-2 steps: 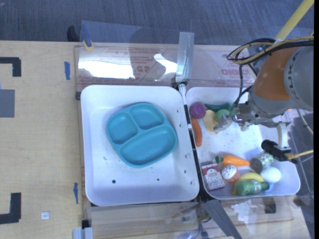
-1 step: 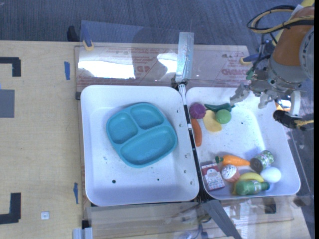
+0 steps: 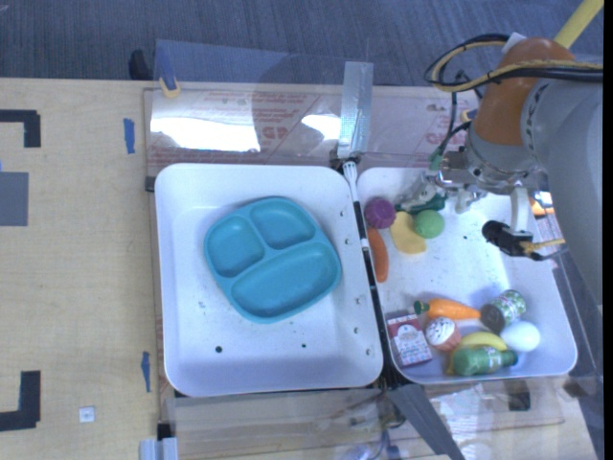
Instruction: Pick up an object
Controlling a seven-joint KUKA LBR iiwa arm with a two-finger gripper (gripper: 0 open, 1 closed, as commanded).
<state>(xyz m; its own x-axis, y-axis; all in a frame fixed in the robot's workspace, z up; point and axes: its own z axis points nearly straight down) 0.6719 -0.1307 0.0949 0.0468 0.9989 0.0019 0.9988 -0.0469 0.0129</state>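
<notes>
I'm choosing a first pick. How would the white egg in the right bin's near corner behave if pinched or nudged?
The white egg looks smooth and rounded, so it may slip from a pinch. It would probably roll if nudged, though the green bottle and the bin wall beside it should check it.

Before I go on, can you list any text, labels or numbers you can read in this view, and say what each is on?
Nothing here can be read with confidence.
Red print on the clear plastic sheet behind the bins: washed out by glare, unreadable.
Label on the small red and white packet in the right white bin: too small to read.
Label on the small grey-green can: blurred.
Label on the green bottle: blurred.
</notes>
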